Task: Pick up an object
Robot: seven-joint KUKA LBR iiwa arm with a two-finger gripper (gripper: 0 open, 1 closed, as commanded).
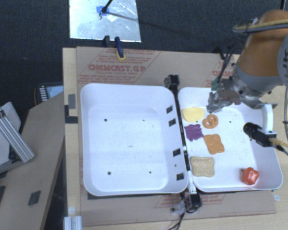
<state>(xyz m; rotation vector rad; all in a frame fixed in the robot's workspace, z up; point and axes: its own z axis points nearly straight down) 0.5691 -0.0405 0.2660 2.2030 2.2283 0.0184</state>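
The right bin (pixel 271 174) holds several small items: a yellow flat piece (pixel 193 114), an orange pretzel (pixel 210 121), a purple piece (pixel 194 132), an orange toast-like slice (pixel 214 143), a beige slice (pixel 202 166) and a red pepper-like object (pixel 249 176). My gripper (pixel 215 105) hangs over the bin's back part, its tip just above and behind the pretzel, right of the yellow piece. Nothing is visibly held between its fingers.
The left bin (pixel 129 138) sits beside the right one, with a black clip divider (pixel 176 128) between them. A black cylindrical part (pixel 256 133) juts over the right bin's right side. A shiny foil sheet (pixel 104 12) lies behind the bench.
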